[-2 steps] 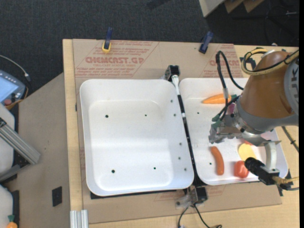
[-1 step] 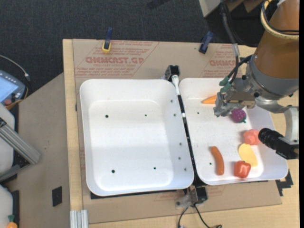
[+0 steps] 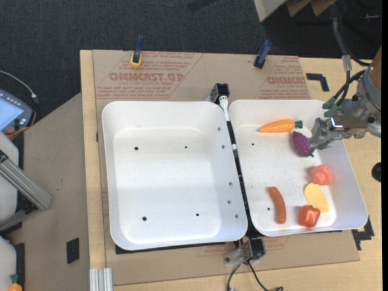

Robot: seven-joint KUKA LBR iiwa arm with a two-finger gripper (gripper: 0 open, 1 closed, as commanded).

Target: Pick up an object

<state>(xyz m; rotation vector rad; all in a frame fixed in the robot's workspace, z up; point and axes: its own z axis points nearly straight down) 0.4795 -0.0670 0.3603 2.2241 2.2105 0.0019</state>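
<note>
The right bin [image 3: 267, 220] holds several toy foods: an orange carrot [image 3: 277, 126] at the back, a purple eggplant [image 3: 301, 143], a pink peach-like piece [image 3: 322, 174], a yellow piece [image 3: 316, 196], a red pepper [image 3: 308, 216] and a reddish sausage [image 3: 278, 204]. My gripper [image 3: 319, 133] reaches in from the right edge and sits low just right of the eggplant, close to or touching it. No object is seen lifted.
The left bin [image 3: 121, 126] lies beside the right one, with a black divider strip [image 3: 233, 156] between them. Blue clamps [image 3: 262, 54] and a yellow-blue clamp [image 3: 137, 53] sit on the cardboard at the back. Cables hang by the arm at the right.
</note>
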